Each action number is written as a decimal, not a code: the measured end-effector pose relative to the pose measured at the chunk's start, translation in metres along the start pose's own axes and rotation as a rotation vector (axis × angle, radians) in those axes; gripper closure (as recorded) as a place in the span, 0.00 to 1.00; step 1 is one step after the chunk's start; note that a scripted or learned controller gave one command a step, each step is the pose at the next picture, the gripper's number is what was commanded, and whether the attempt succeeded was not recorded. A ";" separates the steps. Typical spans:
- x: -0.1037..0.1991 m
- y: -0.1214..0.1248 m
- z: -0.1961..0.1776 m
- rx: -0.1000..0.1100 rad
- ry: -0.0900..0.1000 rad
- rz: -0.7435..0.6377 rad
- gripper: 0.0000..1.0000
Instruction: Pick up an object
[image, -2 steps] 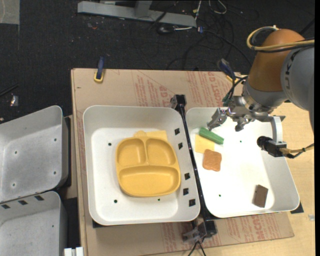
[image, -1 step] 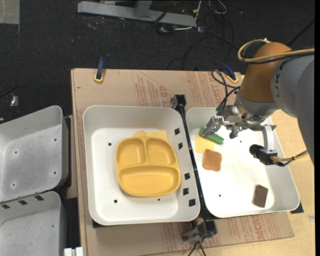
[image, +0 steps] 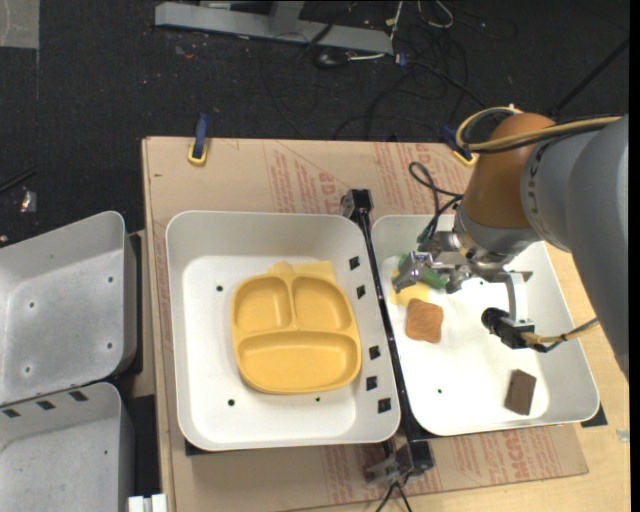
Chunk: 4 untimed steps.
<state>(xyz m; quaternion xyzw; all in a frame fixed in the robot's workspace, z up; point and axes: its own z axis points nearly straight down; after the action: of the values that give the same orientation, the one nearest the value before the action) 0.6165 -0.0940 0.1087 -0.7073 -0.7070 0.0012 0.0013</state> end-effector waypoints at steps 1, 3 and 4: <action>0.000 0.000 0.017 -0.002 -0.001 0.000 0.00; 0.001 0.005 -0.037 -0.008 -0.001 -0.002 1.00; -0.007 0.007 -0.099 -0.010 -0.002 -0.002 1.00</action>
<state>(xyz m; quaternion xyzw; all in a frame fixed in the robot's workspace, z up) 0.6234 -0.1005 0.2072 -0.7066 -0.7076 -0.0017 -0.0027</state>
